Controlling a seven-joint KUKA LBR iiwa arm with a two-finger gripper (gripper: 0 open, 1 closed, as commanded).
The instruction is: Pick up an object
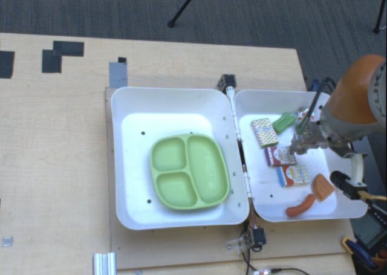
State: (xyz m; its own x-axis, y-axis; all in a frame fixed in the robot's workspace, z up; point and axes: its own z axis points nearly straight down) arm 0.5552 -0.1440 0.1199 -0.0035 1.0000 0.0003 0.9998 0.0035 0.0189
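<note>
Camera view: gripper (294,147) hangs at right of frame over a red packet (279,157) crowded by others; jaw state unclear. It may snag a neighbour or slip.

Items in the right white bin (260,204), near my pincer: patterned beige packet (264,132), flat; green block (283,122), tilted, just beside it; dark red packet (279,156); red-and-blue carton (294,176); orange waffle-textured piece (322,187); reddish sausage (300,207), near front wall.
</note>
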